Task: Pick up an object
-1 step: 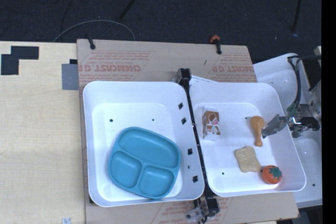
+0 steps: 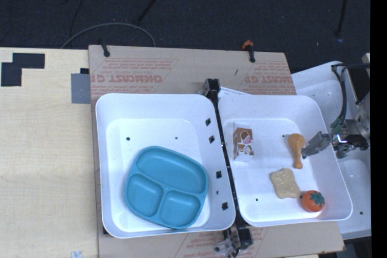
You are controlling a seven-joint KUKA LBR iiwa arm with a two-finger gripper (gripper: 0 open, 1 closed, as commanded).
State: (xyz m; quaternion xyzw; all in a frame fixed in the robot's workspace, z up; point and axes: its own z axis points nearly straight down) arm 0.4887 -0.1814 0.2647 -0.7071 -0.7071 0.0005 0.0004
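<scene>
Nearest, an orange-red plastic tomato (image 2: 312, 200) lies loose in the right white bin (image 2: 266, 107) for picking, the claw (image 2: 315, 145), whose grip state I cannot tell, at the bin's edge.

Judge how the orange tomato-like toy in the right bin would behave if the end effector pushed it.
The tomato looks round, so it would probably roll rather than slide. It sits close to the bin wall, which may stop it. Its glossy skin suggests a slippery hold.

Right bin (image 2: 266, 107) holding: small printed packet (image 2: 243, 143), tan drumstick (image 2: 295, 148), beige toast (image 2: 284, 183), orange tomato (image 2: 312, 200) lying near corner.
</scene>
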